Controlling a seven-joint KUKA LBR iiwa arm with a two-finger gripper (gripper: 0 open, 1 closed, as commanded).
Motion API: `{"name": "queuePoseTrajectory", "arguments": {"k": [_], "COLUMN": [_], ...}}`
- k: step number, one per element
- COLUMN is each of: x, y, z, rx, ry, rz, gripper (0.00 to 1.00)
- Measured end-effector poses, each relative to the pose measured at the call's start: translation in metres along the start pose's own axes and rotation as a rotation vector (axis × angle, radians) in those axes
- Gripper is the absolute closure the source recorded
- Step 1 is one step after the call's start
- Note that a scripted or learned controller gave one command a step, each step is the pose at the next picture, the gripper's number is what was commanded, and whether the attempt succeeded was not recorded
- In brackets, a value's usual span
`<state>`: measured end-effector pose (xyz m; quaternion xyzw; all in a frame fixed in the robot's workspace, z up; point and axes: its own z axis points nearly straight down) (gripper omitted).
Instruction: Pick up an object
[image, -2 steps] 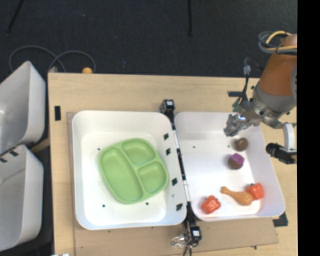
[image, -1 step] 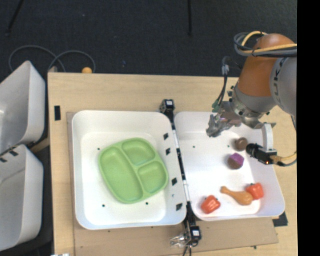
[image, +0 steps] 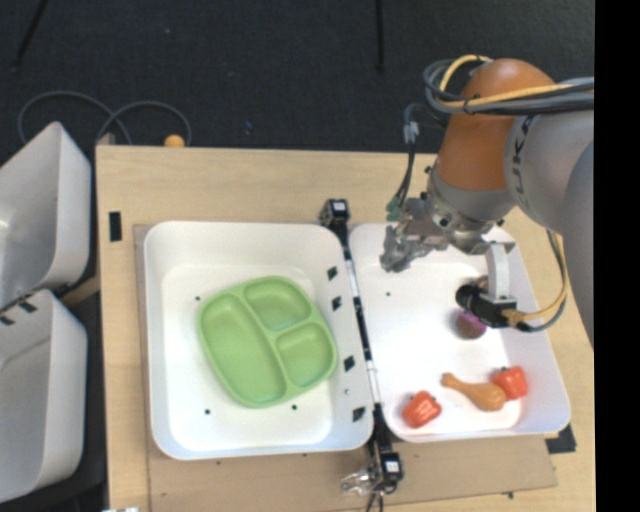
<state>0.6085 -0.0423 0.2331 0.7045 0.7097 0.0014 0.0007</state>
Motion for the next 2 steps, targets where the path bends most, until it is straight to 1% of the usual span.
{"name": "queuePoseTrajectory", "arguments": {"k": [1, 2], "x": [0.042, 0.091], "y": [0.002, 0.014], "z": [0.000, 0.002], "rx": [0.002, 0.001], "ry": [0.000, 0.000], "rz": [0.001, 0.001], "gripper": [1.00, 1.00]}}
